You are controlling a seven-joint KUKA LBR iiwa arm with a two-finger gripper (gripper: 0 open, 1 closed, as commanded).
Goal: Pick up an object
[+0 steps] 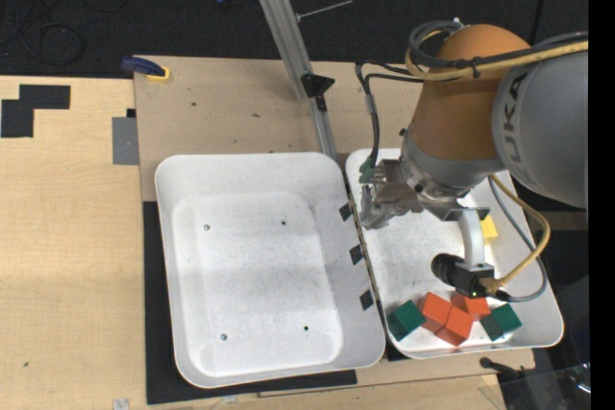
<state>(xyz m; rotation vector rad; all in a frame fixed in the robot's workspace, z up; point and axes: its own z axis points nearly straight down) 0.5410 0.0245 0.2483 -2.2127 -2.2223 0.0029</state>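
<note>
Arm hovering over right bin, end effector sitting near that bin's far left wall; grip state impossible to tell. Targets lying apart from it, clustered at near edge: two green blocks, two orange blocks, one yellow piece by right side. Advice: descend centred over single block, avoiding neighbours. Left bin sitting alongside on bench.

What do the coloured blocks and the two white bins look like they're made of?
Orange blocks and green blocks: matte, flat-coloured, sharp-edged; likely foam or painted wood. Left bin and right bin: smooth white moulded plastic by the rounded rims, slightly scuffed.
</note>
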